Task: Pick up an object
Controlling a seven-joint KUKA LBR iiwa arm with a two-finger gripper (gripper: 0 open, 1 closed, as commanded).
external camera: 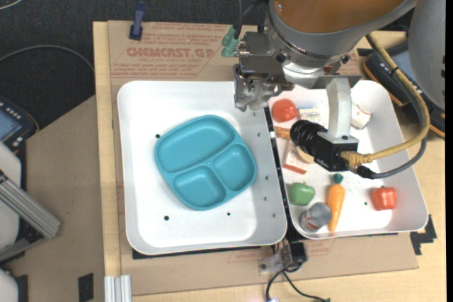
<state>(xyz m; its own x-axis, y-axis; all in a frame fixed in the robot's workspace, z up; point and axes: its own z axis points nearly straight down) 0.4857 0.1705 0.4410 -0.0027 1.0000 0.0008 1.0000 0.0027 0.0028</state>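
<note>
We read "CHEMCAST G P" in red on the cardboard (170,46) under the bins. The gripper (249,97) hangs over the seam between them; whether it is open or closed we cannot tell. The left bin (141,152) holds a blue tray (204,161). The right bin (403,216) holds a tomato (284,110), carrot (335,204) and green pepper (302,192)

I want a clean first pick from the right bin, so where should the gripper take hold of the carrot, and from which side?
Grip the carrot across its thick orange upper body, just below the green top. It lies flat, running roughly top to bottom in view, so come straight down with the fingers closing from left and right. Mind the grey object close against its lower left; the thicker end probably leaves more room.
</note>
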